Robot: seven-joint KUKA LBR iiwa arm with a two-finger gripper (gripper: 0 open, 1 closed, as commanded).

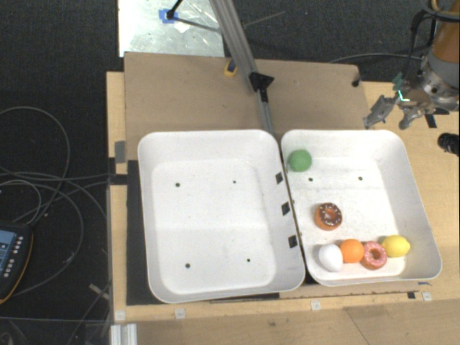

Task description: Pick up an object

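The gripper [393, 116] is seen above the far right corner of the right bin [413, 171], fingers spread apart with nothing between them. In that bin, a green ball [300, 160] is placed at the far left corner and a brown donut [328, 215] near the middle. A white egg [330, 257], orange [351, 251], pink donut [374, 254] and lemon [396, 246] are lined along the near wall; the left bin [154, 214] is set just beside.

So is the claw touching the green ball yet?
Apart. The camera view shows the claw up by the right bin's far rim, with bare white bin floor between it and the green ball.
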